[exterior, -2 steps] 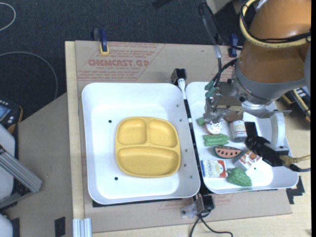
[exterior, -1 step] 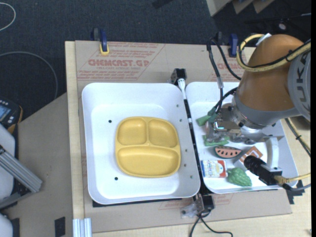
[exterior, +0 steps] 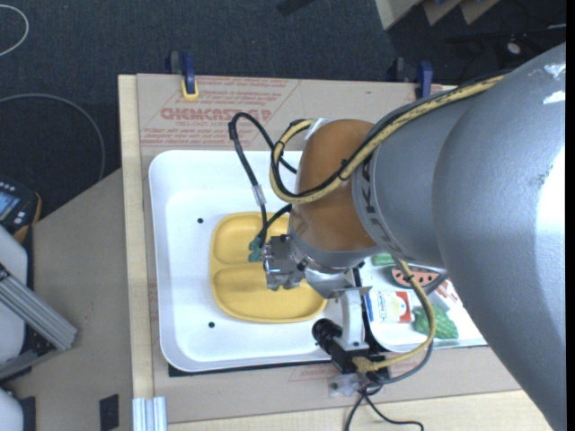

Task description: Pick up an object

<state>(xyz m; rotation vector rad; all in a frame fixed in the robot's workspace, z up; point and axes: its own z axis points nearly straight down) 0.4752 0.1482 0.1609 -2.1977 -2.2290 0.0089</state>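
In the left bin (exterior: 180,268), my gripper (exterior: 280,272) sits over the yellow dish (exterior: 238,277); grip state unclear.

Glossy white plastic bin (exterior: 180,268), smooth yellow plastic dish (exterior: 243,281) (slightly shiny), matt cardboard board (exterior: 216,106)

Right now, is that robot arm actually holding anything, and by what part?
Cannot be told. The gripper sits low over the yellow dish in the left bin, hidden by the wrist.
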